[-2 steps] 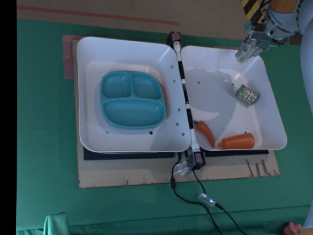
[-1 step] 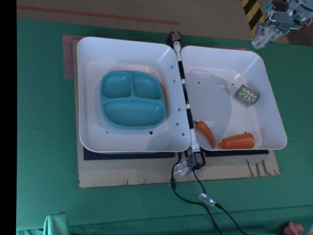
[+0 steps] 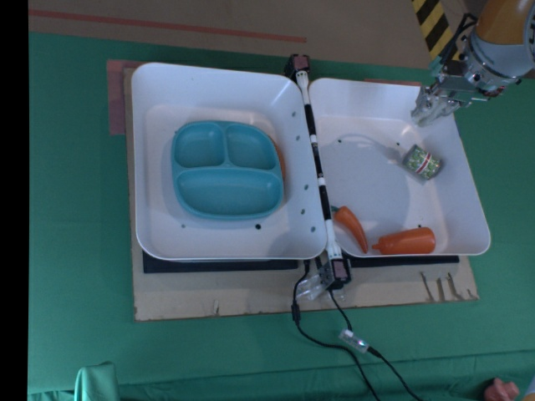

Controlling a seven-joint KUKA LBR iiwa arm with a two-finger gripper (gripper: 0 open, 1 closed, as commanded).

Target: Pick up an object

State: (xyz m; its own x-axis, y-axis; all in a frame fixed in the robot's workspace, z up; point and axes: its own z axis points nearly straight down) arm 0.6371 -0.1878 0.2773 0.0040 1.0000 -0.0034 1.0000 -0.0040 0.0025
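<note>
The right bin (image 3: 468, 199) holds a small green patterned can (image 3: 422, 162) lying on its side, an orange carrot-shaped toy (image 3: 406, 241) near the front edge, and a smaller orange pepper-like toy (image 3: 351, 227) by the divider. My gripper (image 3: 433, 110) hangs over the bin's back right corner, above and just behind the can. Its fingers point down with a small gap, and nothing sits between them.
The left bin (image 3: 150, 90) carries a teal three-compartment plate (image 3: 226, 170) with an orange edge showing at its right. A black-and-white striped bar (image 3: 316, 161) divides the bins. Cables (image 3: 334, 324) trail across the green mat at the front.
</note>
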